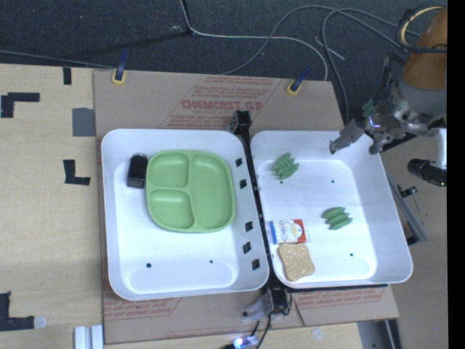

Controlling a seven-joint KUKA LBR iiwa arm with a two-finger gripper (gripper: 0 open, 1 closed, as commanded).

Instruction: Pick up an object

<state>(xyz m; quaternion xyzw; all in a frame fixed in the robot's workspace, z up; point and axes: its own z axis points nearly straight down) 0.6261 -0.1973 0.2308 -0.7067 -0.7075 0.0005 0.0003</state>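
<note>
Stock as I read it from my remote feed, nearest the bottom of the frame first.

1. Tabletop (43,217): pale wood with black tape marks along the left; a brown cardboard sheet (218,104) lies on it under both bins.
2. Left bin (127,267): shallow, white, left-centre of frame. In it, a green divided plate (191,191) with three compartments, lying flat in the bin's upper half. A small black block (136,170) sits just beside the plate's left edge, near or touching it; I cannot tell which.
3. Right bin (363,195): white, adjoining the left bin along a black clip strip down the middle. Contents, lower to upper:
 - toast (296,261), tan, in the lower left corner;
 - a small carton (288,230), white with red and blue print, touching or just above the toast;
 - a green pod (337,217), right of centre, apart from the rest;
 - a second green pod (285,166), ridged, in the upper left part of the bin.
4. Hand (360,138): at the right bin's upper right rim, well apart from every item. One dark finger points left over the rim; I cannot tell how wide the hand stands. Nothing shows between its fingers.
5. Arm (425,64): grey with an orange band, upper right of frame.
6. Cables (290,27): thin, looping over dark carpet along the top; two clamps (119,73) pin the cardboard's upper edge.
</note>
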